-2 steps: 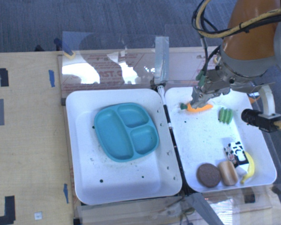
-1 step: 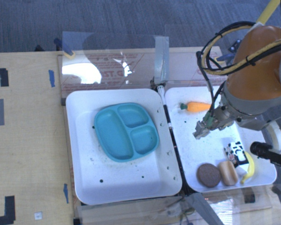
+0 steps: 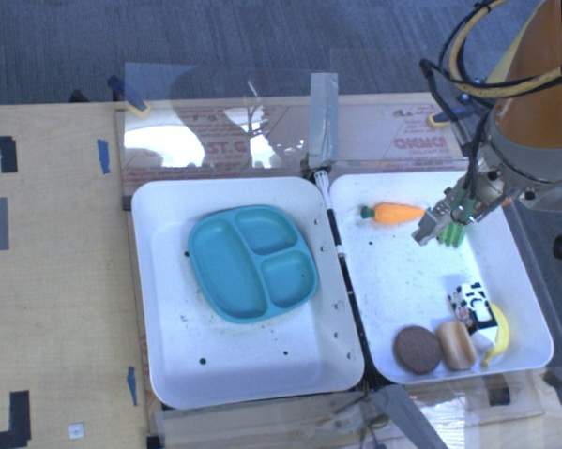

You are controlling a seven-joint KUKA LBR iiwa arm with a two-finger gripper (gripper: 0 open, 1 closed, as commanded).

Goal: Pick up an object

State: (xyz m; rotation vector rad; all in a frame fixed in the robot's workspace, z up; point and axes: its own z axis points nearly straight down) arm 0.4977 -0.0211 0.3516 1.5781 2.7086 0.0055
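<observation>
Right bin [image 3: 517, 253] — gripper [image 3: 441, 227] hovering just right of the carrot [image 3: 393, 214], finger state impossible to tell, something green by its tip, blue divided plate [image 3: 253, 263] lying in left bin [image 3: 163, 300].

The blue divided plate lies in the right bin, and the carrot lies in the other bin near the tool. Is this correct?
Not quite. The camera view shows the blue divided plate in the left bin, not the right. The carrot does lie in the other bin, the right bin, near the tool.
</observation>
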